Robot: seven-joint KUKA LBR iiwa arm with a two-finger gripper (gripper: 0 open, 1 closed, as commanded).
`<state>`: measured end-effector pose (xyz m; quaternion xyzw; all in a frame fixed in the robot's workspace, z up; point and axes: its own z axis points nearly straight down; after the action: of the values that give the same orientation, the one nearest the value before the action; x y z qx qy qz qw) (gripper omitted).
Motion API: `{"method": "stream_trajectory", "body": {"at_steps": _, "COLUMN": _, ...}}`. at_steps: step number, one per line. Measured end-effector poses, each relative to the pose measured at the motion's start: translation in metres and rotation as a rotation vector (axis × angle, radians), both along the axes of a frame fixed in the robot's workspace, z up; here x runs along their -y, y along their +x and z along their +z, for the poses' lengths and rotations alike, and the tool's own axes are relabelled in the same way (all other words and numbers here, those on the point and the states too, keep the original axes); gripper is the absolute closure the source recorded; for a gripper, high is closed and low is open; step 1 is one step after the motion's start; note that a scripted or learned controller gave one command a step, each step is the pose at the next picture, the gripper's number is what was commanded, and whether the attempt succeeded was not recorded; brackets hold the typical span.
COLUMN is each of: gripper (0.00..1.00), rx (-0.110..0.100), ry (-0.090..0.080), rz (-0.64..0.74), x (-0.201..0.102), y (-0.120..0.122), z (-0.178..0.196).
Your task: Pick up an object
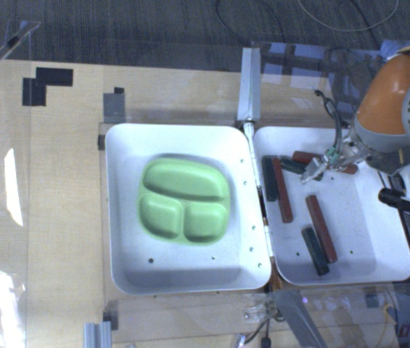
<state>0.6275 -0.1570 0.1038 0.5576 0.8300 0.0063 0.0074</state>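
Camera view: gripper (pixel 319 167) was seen low over the right bin (pixel 379 267), near its back edge; finger state could not be told. Dark and reddish-brown sticks (pixel 321 227) were scattered across that bin's floor. A green compartment tray (pixel 185 200) was seated in the left bin (pixel 128 267).

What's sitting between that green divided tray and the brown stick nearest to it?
In the camera view, between the green tray and the brown stick lie bare white bin floor, the two bins' meeting rims, and a dark stick.
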Motion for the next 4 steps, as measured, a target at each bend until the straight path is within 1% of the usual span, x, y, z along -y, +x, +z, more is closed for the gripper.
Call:
{"method": "stream_trajectory", "body": {"at_steps": 1, "gripper": 0.00, "rx": -0.038, "ry": -0.006, "rz": 0.032, "x": -0.015, "y": 0.039, "z": -0.007}}
{"method": "stream_trajectory", "body": {"at_steps": 2, "gripper": 1.00, "rx": -0.027, "ry": -0.013, "rz": 0.040, "x": -0.013, "y": 0.042, "z": 0.009}}
{"method": "stream_trajectory", "body": {"at_steps": 3, "gripper": 0.00, "rx": -0.027, "ry": -0.013, "rz": 0.041, "x": -0.013, "y": 0.042, "z": 0.009}}
{"method": "stream_trajectory", "body": {"at_steps": 4, "gripper": 0.00, "rx": -0.011, "ry": 0.002, "rz": -0.061, "x": -0.009, "y": 0.047, "z": -0.003}}
